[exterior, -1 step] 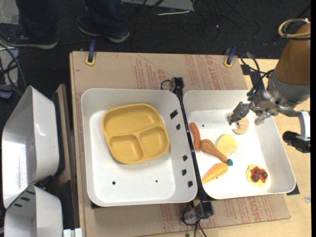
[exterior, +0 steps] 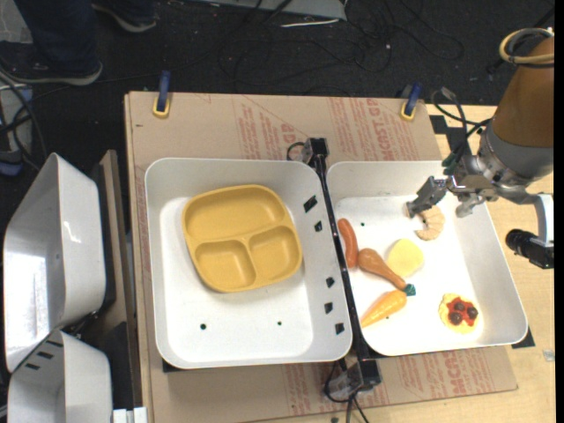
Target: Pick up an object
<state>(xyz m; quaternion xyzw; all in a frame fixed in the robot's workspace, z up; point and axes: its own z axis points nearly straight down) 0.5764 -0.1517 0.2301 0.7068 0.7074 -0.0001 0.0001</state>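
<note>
Just below the hand [exterior: 445,197] lies a shrimp [exterior: 430,227] (right bin [exterior: 507,320])

Dark floor [exterior: 264,51] strewn with black cables [exterior: 256,33] along the top. Brown cardboard-covered bench [exterior: 238,126] at centre, yellow clamps [exterior: 161,106] on its far edge. White tubs [exterior: 48,254] at left.

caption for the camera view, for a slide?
Gripper poised above toy shrimp in right bin; yellow divided plate in left bin.
</note>
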